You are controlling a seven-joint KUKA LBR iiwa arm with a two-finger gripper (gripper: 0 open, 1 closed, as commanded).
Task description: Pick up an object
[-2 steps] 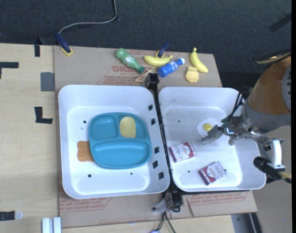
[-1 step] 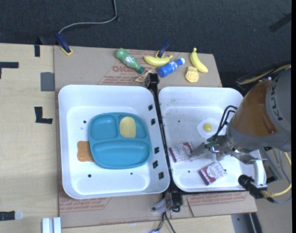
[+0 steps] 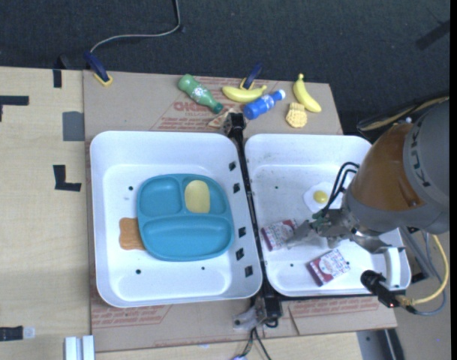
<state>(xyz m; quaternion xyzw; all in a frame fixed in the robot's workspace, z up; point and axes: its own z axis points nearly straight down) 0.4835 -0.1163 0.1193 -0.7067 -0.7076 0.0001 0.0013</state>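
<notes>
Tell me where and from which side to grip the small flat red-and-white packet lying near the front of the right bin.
The small flat red-and-white packet lies flat on the right white bin's floor, apart from the other packet and the gripper. Probably best to come straight down from above and close across its narrower width: lying this flat, it offers no side face to grip.

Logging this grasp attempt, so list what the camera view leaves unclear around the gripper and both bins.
- Gripper: blurred and small; finger state and any contact with the red packet unreadable.
- Fried-egg toy: partly crossed by the arm's black cable.
- Toast-like piece: partly under the blue plate.
- Second packet: print too small.
</notes>
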